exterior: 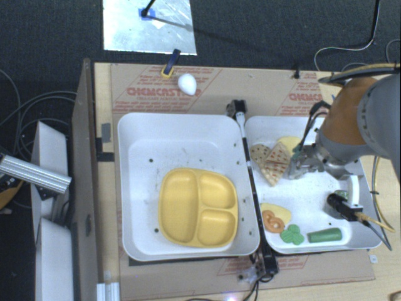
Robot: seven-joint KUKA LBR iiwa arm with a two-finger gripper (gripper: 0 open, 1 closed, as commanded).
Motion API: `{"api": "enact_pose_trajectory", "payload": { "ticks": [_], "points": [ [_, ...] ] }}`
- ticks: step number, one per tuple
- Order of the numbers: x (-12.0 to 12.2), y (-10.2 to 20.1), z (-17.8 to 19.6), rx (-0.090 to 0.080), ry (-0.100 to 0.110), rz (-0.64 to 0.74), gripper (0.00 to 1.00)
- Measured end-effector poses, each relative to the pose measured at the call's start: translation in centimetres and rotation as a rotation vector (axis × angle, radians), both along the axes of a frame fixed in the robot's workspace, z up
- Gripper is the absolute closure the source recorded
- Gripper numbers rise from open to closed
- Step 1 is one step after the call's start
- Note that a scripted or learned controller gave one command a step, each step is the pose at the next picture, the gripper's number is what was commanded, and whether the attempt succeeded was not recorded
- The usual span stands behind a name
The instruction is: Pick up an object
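Dark speckled carpet [263, 11] covers the floor around the bench, with a shiny silver sheet [149, 17] lying on it at the top. Printed brown cardboard [207, 86] lines the bench top, and black cables [25, 111] loop over the carpet at left beside a white frame [50, 168].

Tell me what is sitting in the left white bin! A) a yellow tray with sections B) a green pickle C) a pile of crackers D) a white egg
A, because the yellow divided tray lies alone inside the left bin, while the other food pieces sit in the right bin.
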State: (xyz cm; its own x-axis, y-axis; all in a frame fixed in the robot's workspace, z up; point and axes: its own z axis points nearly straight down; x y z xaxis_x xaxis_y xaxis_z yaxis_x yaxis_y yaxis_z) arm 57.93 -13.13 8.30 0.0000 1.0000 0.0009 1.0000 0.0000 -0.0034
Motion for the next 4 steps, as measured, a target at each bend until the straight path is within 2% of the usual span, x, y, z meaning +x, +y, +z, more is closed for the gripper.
{"api": "enact_pose_trajectory", "payload": {
  "ticks": [1,2,3,4],
  "points": [
    [0.2,0.0,0.1,-0.001,-0.005,0.001,0.00],
    [6.6,1.6,0.2,-0.002,-0.011,0.008,0.00],
    [9.0,1.1,0.2,0.000,0.002,0.004,0.00],
    [9.0,1.0,1.4,-0.004,-0.003,0.006,1.00]
  ]
}}
